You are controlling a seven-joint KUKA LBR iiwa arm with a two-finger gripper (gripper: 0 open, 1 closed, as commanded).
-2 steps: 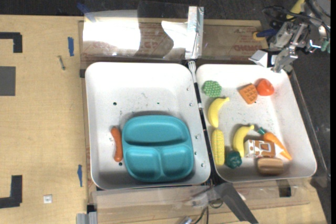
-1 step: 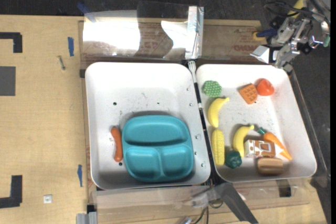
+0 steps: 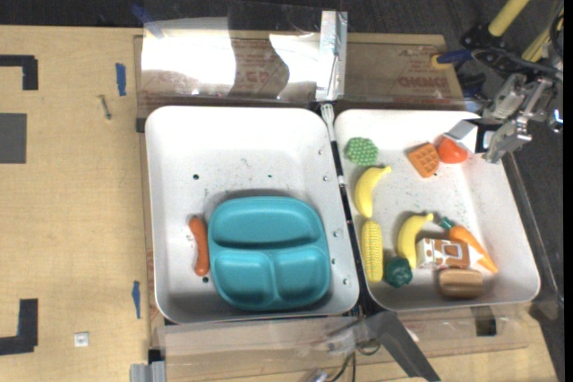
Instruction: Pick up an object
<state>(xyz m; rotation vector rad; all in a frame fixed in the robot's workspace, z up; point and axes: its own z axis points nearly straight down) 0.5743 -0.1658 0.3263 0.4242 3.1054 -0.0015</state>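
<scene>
At the jaws: too blurred among cables to tell whether released or clenched. Poised above the far right rim of the right bin (image 3: 526, 257), just beside a red-orange rounded toy (image 3: 453, 149) and a flat, ridged orange square (image 3: 423, 159).

Further out in the same bin: a bumpy green piece (image 3: 362, 150), a smooth yellow banana (image 3: 369, 188), a knobbly corn cob (image 3: 371, 251), a second banana (image 3: 411, 233), a small dark green lump (image 3: 398, 273), a tapered carrot (image 3: 472, 248), a printed carton (image 3: 442, 253) and a brown bun (image 3: 461, 284). All glossy plastic by the look, hard and light.

In the left bin (image 3: 242, 139): a teal compartment tray (image 3: 269, 250) with an orange sausage (image 3: 200, 244) touching its left side. Beneath both, the pale wooden counter (image 3: 63, 192).

Likely trouble: slipping off the rounded toy's smooth curve; a clash with the bin wall so near the rim; in the near corner, pinching two crowded toys at once, or nudging one aside and coming up with nothing.
</scene>
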